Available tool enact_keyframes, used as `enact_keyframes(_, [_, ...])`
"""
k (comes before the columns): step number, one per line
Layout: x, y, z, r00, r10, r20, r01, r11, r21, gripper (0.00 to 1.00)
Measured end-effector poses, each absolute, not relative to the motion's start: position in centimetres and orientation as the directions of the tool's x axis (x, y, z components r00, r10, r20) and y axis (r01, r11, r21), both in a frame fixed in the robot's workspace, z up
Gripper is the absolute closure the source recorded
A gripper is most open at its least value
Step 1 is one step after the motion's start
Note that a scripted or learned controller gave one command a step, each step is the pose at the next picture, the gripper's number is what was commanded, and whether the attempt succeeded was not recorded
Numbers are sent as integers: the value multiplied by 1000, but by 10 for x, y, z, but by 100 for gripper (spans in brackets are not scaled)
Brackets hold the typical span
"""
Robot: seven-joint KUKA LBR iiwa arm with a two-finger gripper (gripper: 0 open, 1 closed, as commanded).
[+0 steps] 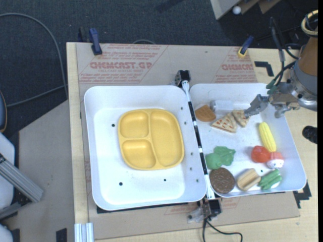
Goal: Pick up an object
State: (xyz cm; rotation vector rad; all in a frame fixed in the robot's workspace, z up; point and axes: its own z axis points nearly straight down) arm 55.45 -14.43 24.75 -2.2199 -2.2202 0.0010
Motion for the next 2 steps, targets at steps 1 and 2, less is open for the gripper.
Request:
enact_keyframes(1, [518,-190,97,-6,1000,6,1000,6,7,0])
enact_keyframes(2, [484,-181,84,1,1000,1,1000,-1,-2,0])
